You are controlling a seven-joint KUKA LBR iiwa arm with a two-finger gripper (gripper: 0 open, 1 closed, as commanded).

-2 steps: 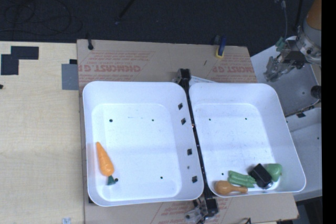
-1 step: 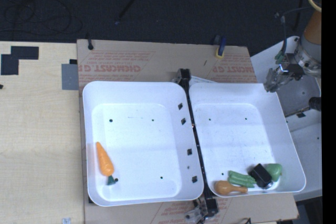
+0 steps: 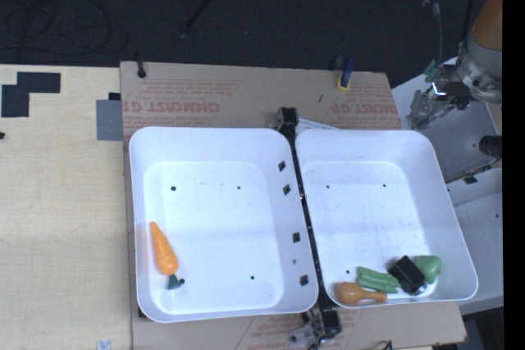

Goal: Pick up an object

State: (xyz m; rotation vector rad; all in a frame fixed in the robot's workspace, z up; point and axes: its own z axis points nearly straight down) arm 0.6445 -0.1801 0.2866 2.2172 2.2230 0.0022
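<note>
An orange toy carrot [image 3: 163, 251] with a green stub lies near the front left corner of the left bin [image 3: 209, 152]. In the right bin [image 3: 369, 145], by its front edge, sit a tan pear-shaped toy [image 3: 358, 293], a green pea pod [image 3: 378, 280], a black block [image 3: 408, 274] and a green rounded piece [image 3: 428, 265]. My gripper [image 3: 427, 104] hangs past the right bin's far right corner, outside the bin, well away from all of these objects. Nothing shows between its tips.
Cardboard [image 3: 246, 90] lies under both bins, with a blue and yellow clamp [image 3: 345, 75] at its back edge. A black hinge strip [image 3: 297, 201] runs between the bins. A wooden bench top [image 3: 57, 201] spreads to the left.
</note>
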